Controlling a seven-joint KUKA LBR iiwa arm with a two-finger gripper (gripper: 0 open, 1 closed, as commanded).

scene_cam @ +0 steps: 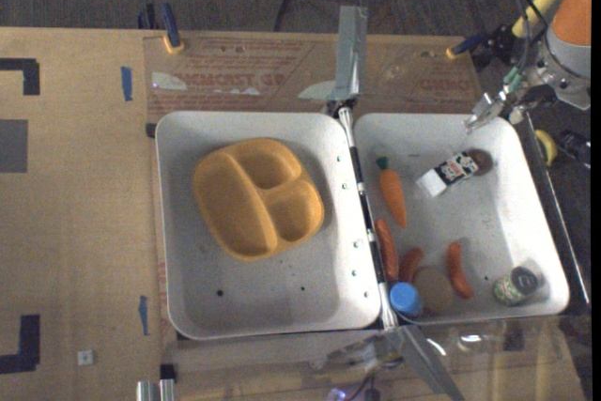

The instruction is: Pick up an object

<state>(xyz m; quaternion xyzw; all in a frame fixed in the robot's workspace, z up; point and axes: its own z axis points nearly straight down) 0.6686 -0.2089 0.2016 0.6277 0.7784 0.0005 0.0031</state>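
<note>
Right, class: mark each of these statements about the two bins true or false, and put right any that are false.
1. The yellow plate lies in the left bin. True.
2. The carrot lies on the yellow plate. False: it lies in the right bin, near the divider.
3. The gripper is above the far right corner of the right bin. True.
4. The blue cap is in the far corner of the left bin. False: it is at the near left corner of the right bin.
5. The plate holds three sausages. False: its compartments hold nothing; the sausages lie in the right bin.
</note>
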